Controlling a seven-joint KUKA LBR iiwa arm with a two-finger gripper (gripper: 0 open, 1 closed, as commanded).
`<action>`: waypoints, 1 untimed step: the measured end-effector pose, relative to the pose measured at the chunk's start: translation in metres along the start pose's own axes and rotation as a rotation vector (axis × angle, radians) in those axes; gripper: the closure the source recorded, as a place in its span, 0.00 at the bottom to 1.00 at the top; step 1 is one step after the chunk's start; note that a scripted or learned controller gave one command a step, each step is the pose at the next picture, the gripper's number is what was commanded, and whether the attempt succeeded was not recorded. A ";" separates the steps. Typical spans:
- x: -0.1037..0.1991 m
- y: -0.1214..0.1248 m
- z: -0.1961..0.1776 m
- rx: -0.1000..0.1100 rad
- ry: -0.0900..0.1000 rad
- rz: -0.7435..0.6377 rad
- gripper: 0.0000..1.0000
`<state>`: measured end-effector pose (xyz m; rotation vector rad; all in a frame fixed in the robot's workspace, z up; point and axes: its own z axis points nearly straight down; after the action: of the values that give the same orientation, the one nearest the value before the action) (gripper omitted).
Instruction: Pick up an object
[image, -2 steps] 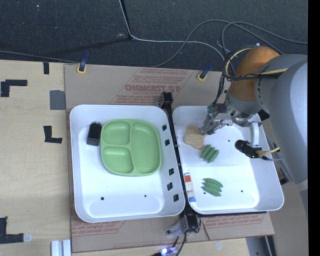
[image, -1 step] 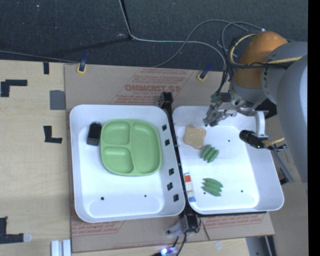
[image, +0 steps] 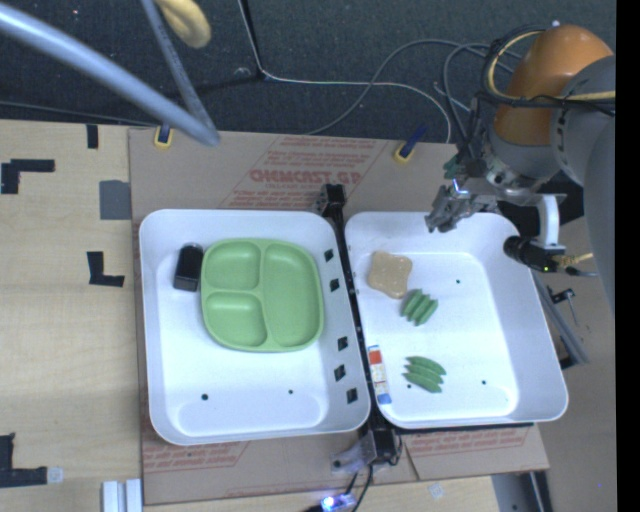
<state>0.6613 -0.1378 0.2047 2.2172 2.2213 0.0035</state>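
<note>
Cardboard-covered counter (image: 290, 165) is carrying two white bins; tool (image: 447, 212) is hovering over the right bin's (image: 520, 400) far rim, finger state unreadable, nothing held, while bread (image: 389, 273) and two green pods (image: 419, 307) are lying ungrasped, pickup not yet begun.

The gripper (image: 447, 214) is too small and dark to read. The arm (image: 560, 90) runs off the frame's right edge.
</note>
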 end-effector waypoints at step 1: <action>-0.005 0.001 -0.063 -0.002 -0.001 0.000 1.00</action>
<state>0.6618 -0.1427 0.2679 2.2159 2.2192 0.0049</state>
